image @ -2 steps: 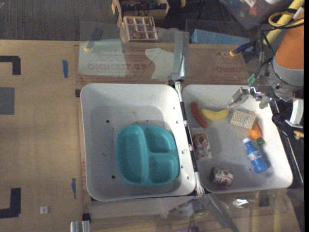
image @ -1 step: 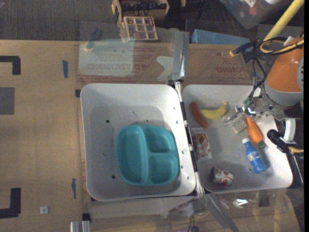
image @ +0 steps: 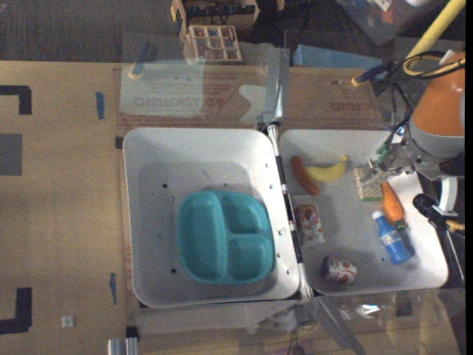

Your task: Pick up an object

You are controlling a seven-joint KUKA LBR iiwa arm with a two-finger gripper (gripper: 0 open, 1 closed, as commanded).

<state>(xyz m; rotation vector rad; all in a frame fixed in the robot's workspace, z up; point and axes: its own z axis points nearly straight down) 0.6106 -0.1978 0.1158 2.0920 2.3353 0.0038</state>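
From above, the wooden table (image: 59, 220) carries two shallow white plastic bins side by side. The left bin (image: 148, 161) holds a teal plastic plate with three compartments (image: 224, 237), lying flat toward the near middle of the bin.

The right bin (image: 436, 272) has all the small things in it. Near its far left corner lies a reddish-brown toy sausage (image: 304, 175), slanted, and just beside it, touching or nearly so, a yellow toy banana (image: 329, 171) curving toward the right. By the left wall sits a small printed snack packet (image: 309, 222), lying flat. Toward the near edge a short printed can (image: 339, 270) lies on its side. Over on the right side an orange toy carrot (image: 392, 203) points away from me, and just below it, close to touching, a blue plastic bottle with a white cap (image: 392, 240) lies tilted. A small square patterned card (image: 369, 184) rests flat left of the carrot's top.

The grey arm with the orange band (image: 440, 111) comes in from the right, and its end effector (image: 384, 165) hangs over the far right part of the right bin, right above the patterned card. I cannot tell how its grasping parts stand; nothing is visibly held.
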